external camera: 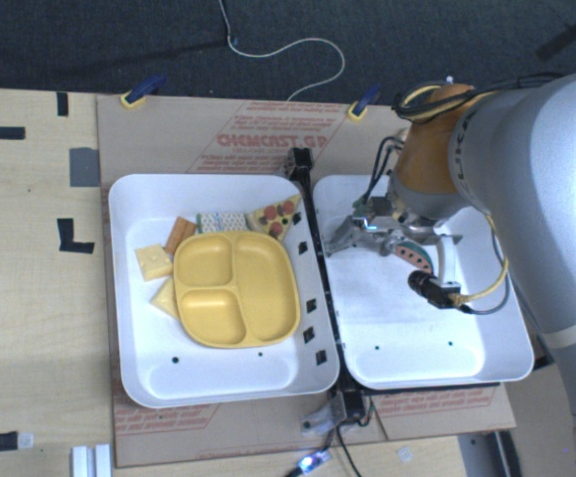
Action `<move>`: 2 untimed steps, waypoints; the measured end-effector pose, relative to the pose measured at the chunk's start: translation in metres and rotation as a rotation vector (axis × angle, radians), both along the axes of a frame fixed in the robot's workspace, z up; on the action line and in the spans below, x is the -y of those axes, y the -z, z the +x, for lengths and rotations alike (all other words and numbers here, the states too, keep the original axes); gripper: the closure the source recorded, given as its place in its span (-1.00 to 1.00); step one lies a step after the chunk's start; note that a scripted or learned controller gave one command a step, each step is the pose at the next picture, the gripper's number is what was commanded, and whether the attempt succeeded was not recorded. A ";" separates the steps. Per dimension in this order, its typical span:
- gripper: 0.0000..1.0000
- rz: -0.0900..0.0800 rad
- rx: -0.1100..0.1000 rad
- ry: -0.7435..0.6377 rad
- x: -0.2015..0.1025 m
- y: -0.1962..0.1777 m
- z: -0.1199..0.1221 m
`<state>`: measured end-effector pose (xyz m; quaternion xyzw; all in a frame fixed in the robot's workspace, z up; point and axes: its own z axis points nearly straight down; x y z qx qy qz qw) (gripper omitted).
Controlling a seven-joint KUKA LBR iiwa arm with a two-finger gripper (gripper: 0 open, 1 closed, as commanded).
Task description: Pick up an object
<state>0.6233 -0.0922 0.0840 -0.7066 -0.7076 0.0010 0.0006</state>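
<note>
Because the right bin [417, 356] looks bare across its near floor, a closing there would probably catch nothing. The objects lie in the left bin [134, 366]: a yellow divided plate [236, 288] in the middle, and behind it, touching or partly under its rim, a tan square piece [154, 261], an orange-brown piece [179, 235] and a patterned item [276, 215]. The plate is wide and smooth, so it may slip; the flat pieces give little edge to pinch. Farther back, the gripper [367, 235] sits low in the right bin, near the shared wall; whether it is open or closed I cannot tell. Crossing over too low, it may strike that wall.
</note>
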 end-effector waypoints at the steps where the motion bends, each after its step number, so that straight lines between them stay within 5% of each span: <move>1: 1.00 0.000 0.000 -0.001 -0.001 -0.010 0.000; 2: 1.00 0.000 0.006 0.001 0.006 -0.070 0.005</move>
